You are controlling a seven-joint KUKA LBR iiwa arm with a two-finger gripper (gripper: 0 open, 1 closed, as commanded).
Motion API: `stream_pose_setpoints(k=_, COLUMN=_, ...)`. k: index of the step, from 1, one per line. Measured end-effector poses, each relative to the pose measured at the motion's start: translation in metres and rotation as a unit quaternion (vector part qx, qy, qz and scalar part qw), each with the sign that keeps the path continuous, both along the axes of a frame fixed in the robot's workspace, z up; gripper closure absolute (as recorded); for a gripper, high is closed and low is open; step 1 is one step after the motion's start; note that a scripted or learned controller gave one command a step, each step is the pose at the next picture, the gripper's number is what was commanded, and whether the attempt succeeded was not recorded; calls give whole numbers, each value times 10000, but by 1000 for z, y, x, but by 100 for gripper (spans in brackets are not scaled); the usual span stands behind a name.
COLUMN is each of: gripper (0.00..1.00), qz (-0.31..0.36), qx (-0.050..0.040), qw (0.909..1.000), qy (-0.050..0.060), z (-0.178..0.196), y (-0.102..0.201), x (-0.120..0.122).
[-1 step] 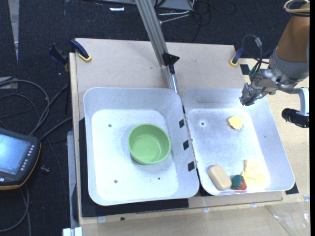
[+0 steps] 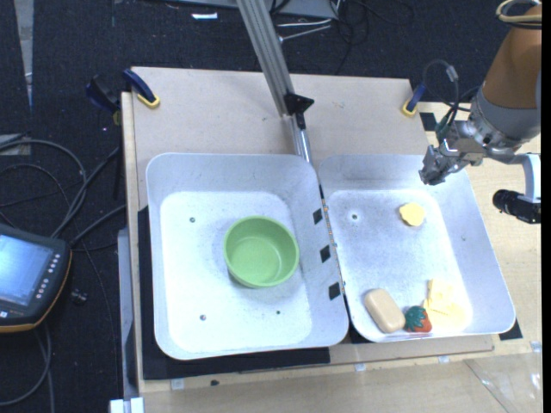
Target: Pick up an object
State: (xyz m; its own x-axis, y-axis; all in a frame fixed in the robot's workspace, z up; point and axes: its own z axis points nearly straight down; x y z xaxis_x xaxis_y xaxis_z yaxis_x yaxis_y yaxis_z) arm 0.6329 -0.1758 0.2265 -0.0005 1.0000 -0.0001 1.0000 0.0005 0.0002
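Observation:
My gripper (image 2: 433,172) hangs over the far right rim of the right bin (image 2: 482,248), with nothing visible between its fingers. A small yellow piece (image 2: 412,214) lies on the bin floor just below and left of it. Along the bin's near edge sit a tan oval block (image 2: 384,309), a small red-and-green object (image 2: 417,318) and a pale yellow block (image 2: 445,302). A green bowl (image 2: 261,251) stands upright in the middle of the left bin (image 2: 172,231).
A grey metal pole (image 2: 274,58) slants down to the back of the ridge between the two bins. Yellow-tipped clamps (image 2: 146,98) sit at the bench's far corners. A handheld screen (image 2: 26,274) lies off the bench at left.

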Motion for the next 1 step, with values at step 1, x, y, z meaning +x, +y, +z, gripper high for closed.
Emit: stream_pose_setpoints(k=1, gripper=0, qz=-1, qx=4, qw=10000, qy=20, z=-43, y=-3, x=-1)
